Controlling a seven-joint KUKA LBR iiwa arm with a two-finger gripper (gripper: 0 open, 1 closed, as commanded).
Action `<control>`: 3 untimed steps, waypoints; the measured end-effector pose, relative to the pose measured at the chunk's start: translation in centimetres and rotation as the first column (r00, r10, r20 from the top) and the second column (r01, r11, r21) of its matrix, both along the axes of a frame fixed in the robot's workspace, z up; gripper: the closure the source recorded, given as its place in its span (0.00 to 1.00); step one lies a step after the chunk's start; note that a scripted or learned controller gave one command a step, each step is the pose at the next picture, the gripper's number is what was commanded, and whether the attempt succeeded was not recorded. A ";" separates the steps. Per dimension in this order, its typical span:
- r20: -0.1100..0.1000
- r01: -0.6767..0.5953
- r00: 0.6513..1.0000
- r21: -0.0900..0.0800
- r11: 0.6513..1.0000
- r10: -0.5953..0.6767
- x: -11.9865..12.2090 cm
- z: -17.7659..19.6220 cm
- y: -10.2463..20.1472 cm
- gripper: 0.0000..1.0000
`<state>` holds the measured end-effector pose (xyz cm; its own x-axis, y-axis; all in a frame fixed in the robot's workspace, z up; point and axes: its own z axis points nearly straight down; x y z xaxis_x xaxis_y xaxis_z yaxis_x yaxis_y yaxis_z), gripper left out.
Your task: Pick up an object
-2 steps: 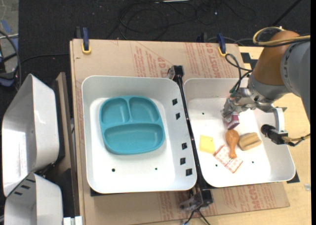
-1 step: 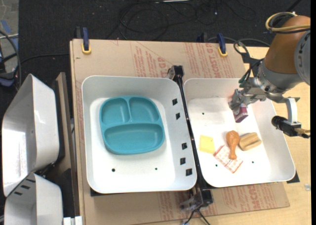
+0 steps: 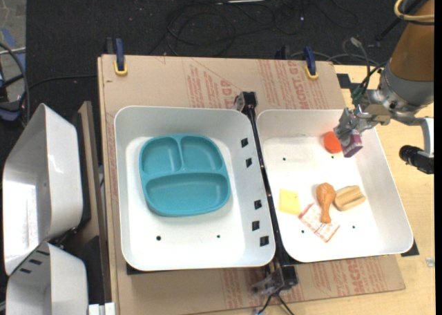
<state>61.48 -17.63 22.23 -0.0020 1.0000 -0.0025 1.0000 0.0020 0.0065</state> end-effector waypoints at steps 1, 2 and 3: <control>0.000 -0.001 1.000 0.000 1.000 0.001 0.1 4.2 0.0 1.00; -0.005 -0.006 1.000 0.004 1.000 0.006 0.4 4.8 5.2 1.00; -0.006 -0.007 1.000 0.004 1.000 0.007 1.0 5.0 10.9 1.00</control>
